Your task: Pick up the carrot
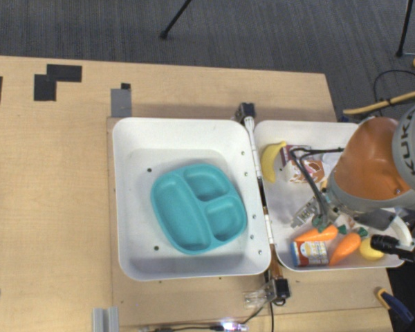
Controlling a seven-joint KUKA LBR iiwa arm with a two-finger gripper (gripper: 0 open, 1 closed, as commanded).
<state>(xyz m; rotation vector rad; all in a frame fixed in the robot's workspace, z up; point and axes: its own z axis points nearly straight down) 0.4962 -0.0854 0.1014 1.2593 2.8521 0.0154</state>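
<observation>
Gripper: the gripper (321,216) hangs low in the right bin (283,258), just above the carrot; whether it is apart or together cannot be told.
Carrot: the carrot (344,247) lies on the bin floor beside an orange carton (310,251).
Progress: nothing visibly lifted; grasp and lift remain.
Left bin: holds a teal tray (197,207).

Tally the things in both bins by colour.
Teal: 1, the tray
Yellow: 2, the banana and a yellow piece
Orange: 2, the carrot and the carton
Total: 5; the arm hides more.
</observation>
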